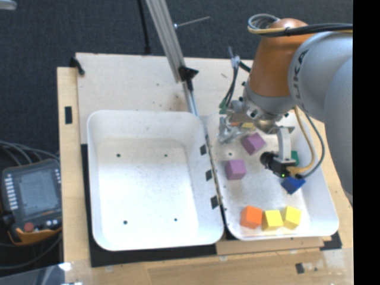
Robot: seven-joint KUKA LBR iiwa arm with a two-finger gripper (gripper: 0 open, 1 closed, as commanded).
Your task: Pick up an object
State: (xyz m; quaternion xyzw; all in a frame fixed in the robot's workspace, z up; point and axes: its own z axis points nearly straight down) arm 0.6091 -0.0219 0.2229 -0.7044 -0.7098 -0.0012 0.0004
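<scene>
Purple block [254, 142] lies tilted in the right bin [323, 218], directly under my gripper [252, 129], which hangs low at the bin's far end. Whether my gripper is open, closed or gripping it, I cannot tell; my wrist covers it. Nothing is visibly lifted, so I judge the pick not done. A second purple block [236, 169] sits nearby; orange, yellow and blue blocks lie apart.

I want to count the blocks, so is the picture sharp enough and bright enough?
Camera view: even, soft light and faint shadows; the small foam blocks look slightly fuzzy but countable, like the orange foam cube in the right white plastic bin.
</scene>
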